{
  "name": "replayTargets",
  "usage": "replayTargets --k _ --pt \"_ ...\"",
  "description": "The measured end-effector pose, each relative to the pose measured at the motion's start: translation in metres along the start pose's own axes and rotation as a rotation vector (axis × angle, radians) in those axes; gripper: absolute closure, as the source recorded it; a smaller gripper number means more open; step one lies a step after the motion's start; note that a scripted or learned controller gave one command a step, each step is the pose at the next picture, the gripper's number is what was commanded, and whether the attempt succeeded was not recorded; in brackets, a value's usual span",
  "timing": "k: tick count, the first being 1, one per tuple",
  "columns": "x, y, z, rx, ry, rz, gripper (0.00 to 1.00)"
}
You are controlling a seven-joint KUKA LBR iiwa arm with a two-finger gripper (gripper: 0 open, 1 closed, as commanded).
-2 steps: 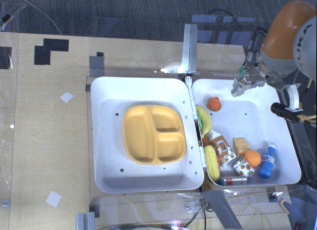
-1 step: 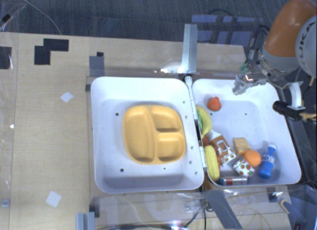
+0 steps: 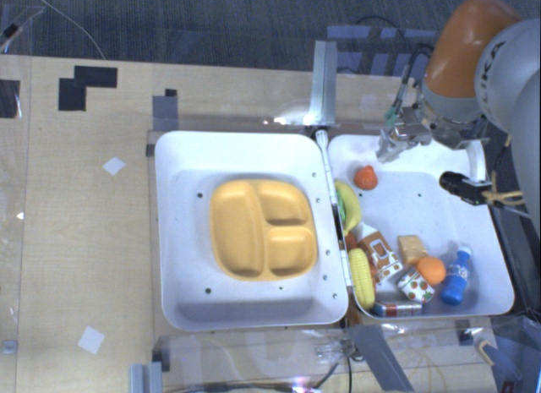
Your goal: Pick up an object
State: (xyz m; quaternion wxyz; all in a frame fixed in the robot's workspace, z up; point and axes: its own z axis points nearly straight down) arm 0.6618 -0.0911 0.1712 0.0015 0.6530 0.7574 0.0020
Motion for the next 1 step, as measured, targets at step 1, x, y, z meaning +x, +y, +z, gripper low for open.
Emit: replayTargets --k 1 --pt "0.0101 0.0109 -0.0708 -0.005 -0.001 0.423 1.0"
